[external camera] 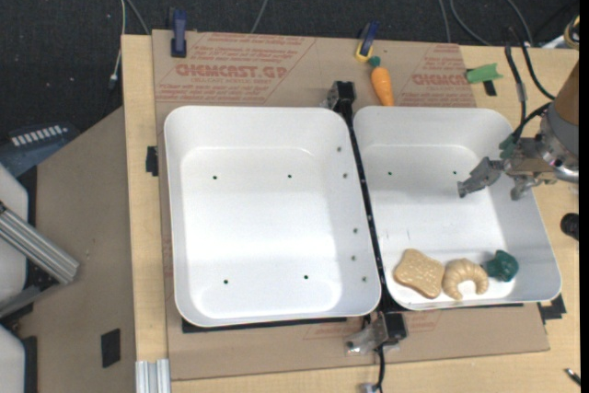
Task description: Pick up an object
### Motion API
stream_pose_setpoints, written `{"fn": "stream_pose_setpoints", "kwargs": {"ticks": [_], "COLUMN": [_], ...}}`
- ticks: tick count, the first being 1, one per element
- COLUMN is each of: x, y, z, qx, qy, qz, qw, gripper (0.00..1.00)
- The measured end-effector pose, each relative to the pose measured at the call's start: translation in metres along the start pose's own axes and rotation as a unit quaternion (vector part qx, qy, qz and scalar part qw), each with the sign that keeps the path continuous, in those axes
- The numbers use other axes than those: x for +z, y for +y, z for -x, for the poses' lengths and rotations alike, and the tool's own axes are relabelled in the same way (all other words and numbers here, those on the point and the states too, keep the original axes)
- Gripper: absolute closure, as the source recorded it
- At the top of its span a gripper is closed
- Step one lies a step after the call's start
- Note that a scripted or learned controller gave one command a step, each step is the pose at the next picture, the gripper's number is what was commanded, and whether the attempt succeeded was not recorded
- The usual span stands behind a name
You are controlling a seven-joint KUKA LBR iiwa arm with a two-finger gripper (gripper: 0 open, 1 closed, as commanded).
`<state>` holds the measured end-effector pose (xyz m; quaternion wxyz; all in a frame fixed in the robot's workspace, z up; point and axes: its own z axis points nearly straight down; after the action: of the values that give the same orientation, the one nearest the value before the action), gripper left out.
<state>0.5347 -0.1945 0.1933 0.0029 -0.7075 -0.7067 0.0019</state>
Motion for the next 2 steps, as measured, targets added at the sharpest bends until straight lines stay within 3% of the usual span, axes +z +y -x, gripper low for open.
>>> {"fn": "stream_pose_setpoints", "kwargs": {"ticks": [1,2], "x": [-0.004,0.056], "y": [0.002,0.002], "z": [0.0,-0.007], "qx": [-0.001,-0.001], "qy": [-0.001,0.0], "qz": [0.004,0.001], "qw": [1.0,1.0], "gripper": [0.0,0.0]}}
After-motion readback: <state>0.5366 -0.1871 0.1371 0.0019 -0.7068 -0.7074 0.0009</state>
